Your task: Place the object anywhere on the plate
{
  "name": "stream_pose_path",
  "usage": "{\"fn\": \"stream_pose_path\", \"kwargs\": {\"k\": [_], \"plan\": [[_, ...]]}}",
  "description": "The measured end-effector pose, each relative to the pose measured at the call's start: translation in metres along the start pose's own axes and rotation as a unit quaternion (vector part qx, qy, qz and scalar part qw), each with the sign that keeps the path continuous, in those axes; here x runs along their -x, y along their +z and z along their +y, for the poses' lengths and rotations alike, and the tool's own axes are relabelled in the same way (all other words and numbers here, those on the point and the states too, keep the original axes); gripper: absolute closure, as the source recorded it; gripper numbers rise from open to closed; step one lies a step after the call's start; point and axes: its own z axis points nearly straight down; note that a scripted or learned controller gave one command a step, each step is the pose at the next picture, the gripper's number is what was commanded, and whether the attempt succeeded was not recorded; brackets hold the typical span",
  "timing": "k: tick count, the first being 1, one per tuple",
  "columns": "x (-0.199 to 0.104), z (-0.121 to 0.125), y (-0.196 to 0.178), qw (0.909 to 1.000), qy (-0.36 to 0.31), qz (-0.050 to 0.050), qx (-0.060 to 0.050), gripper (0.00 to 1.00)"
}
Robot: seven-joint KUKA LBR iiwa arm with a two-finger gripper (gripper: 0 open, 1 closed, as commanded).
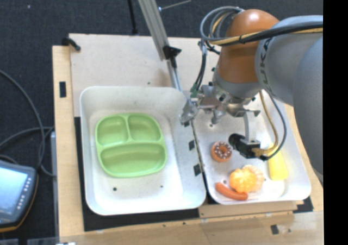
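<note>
A green three-compartment plate [130, 143] lies in the left white bin [92, 102], with nothing on it. In the right bin [296, 181] lie a sprinkled brown donut [221, 151], an orange fruit [246, 180], a red sausage-like piece [231, 191] and a yellow piece [277, 167]. My gripper [200, 117] hangs over the right bin's left rim, near the divide between the bins, up and left of the donut. Its fingers stand apart, and I see nothing between them.
A slanted aluminium pole [155, 21] rises behind the bins, close to the gripper's left side. A black fitting on a yellow cable [246, 146] hangs beside the donut. The arm's grey body [293, 59] covers the right bin's far part.
</note>
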Motion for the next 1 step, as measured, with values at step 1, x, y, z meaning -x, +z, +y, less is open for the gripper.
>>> {"fn": "stream_pose_path", "kwargs": {"k": [1], "plan": [[-0.0034, 0.0026, -0.0152, 1.0000, -0.003, 0.002, 0.005, 1.00]]}}
